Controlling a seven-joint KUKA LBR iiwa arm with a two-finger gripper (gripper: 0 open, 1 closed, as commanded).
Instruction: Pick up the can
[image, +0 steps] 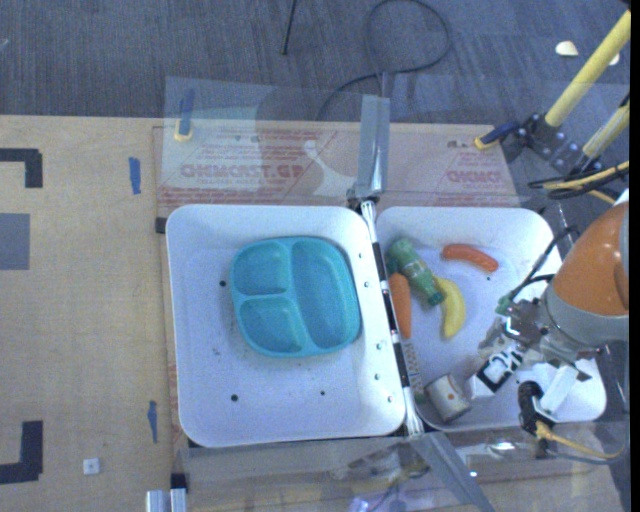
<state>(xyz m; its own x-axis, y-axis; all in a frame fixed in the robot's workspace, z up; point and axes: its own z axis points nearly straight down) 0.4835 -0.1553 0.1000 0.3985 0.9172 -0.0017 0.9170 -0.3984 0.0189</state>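
Right now we see the can (449, 396) lying on its side in the near-left corner of the right bin (520, 222), its round silvery end turned up toward the camera and its long axis running roughly toward the gripper (505, 362), which hangs just to the can's right and slightly farther back. We cannot tell how the tool is set. Smooth metal cylinder, likely to roll. Farther back lie a green bottle (415, 270), an orange carrot (401, 304), a yellow banana (453, 308) and an orange sausage (470, 257); the left bin (200, 400) holds a teal divided plate (296, 296)
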